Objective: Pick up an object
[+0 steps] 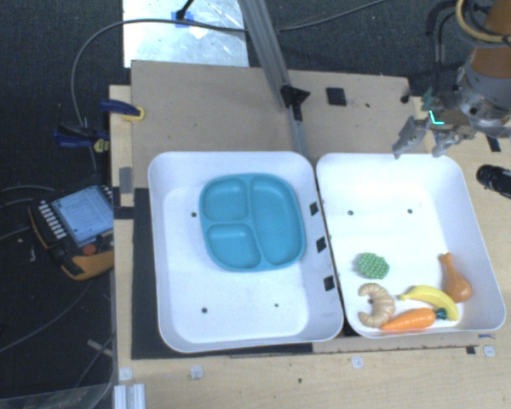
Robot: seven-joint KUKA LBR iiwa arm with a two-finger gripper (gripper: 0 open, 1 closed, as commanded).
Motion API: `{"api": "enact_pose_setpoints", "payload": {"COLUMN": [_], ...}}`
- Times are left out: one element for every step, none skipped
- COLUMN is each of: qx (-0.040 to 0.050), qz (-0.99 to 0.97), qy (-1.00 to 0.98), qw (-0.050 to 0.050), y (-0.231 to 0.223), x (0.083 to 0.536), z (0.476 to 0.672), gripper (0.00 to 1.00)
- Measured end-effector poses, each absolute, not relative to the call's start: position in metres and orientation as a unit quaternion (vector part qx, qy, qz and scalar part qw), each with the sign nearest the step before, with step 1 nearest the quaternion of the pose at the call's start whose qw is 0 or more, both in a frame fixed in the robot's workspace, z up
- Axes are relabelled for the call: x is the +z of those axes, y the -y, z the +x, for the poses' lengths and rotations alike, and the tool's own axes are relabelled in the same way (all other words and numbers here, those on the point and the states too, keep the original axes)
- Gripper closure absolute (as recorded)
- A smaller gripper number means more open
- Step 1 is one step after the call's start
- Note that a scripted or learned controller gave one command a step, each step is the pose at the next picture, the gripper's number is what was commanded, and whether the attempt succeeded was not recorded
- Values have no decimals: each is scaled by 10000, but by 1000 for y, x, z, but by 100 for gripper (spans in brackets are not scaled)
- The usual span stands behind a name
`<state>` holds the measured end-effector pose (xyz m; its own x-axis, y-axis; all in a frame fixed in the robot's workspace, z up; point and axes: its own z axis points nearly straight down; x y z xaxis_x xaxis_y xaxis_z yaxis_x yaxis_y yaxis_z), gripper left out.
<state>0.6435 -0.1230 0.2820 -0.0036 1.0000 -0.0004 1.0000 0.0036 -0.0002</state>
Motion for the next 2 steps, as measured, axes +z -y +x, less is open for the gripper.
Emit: {"api": "enact_pose_setpoints", "payload": {"qx": [7,-6], "qz": [7057,7066], "qy": [-7085,-7076], "qw": [12,-1], "y": [123,125], "x": [283,241], "z": [644,640], "gripper": [0,0]}}
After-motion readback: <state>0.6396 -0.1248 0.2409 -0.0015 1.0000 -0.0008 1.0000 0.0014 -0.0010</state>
